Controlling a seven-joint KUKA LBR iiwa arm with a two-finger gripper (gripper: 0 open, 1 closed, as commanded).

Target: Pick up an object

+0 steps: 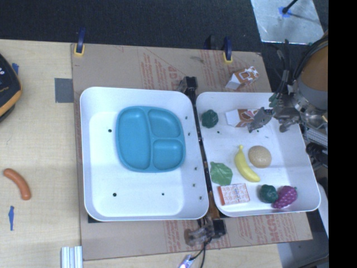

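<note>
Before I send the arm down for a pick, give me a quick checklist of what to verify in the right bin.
1. Fingers open: ok, spread apart.
2. Fingers empty: ok, nothing between them.
3. Position: ok, at the right bin's far right part.
4. Nearest target: ok, small carton lies just left of the fingers.
5. Other targets free: ok, banana and potato lie unobstructed.
6. Height above bin floor: cannot tell.

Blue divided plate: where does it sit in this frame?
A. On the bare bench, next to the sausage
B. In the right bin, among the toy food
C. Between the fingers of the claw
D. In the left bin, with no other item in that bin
D. The blue divided plate lies flat in the left bin, while the banana and other toy food lie in the right bin.
</note>
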